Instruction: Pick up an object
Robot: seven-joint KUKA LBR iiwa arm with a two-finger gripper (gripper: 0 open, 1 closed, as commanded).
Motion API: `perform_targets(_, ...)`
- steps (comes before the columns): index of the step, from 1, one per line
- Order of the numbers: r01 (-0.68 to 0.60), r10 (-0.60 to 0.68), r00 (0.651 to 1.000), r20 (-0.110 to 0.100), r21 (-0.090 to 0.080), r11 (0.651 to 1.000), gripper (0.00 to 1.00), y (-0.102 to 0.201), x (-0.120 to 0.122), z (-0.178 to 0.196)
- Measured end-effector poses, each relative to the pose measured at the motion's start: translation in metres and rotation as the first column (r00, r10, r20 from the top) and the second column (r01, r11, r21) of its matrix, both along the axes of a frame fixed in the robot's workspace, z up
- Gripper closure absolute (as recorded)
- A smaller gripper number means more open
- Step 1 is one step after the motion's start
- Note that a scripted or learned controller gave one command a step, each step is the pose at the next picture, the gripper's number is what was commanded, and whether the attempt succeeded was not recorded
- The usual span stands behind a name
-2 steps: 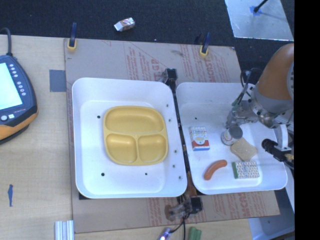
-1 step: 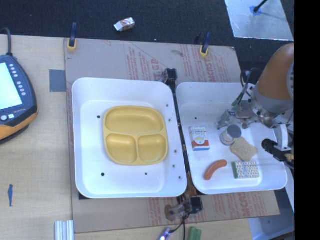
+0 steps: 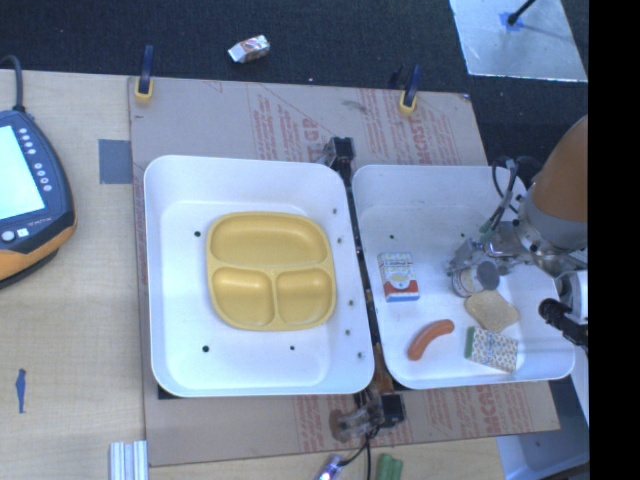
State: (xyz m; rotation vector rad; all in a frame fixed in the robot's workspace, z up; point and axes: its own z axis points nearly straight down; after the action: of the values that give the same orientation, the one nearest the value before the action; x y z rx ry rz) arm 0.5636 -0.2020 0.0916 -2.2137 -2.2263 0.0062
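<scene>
the end effector (image 3: 478,271) hangs low at the right bin's (image 3: 430,183) three o'clock side, its grip impossible to tell, just above a tan bread slice (image 3: 491,311), so the approach looks underway; next, a clean descent and closure.

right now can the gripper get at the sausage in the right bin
Probably yes. The sausage lies alone on the right bin's floor with bare space around it. The gripper sits just above and to its right, and nothing lies between them.

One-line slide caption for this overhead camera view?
Arm's end effector low in the right bin near sausage, small box and sponge; yellow tray in the left bin.
</scene>
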Motion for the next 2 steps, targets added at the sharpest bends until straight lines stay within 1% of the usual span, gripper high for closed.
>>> perform_targets(1,0.003,-0.003,1.0,0.003,0.002,1.0,0.0,0.023,0.084,0.001)
perform_targets(2,0.001,-0.001,1.0,0.0,0.0,1.0,0.0,0.036,0.024,0.0)
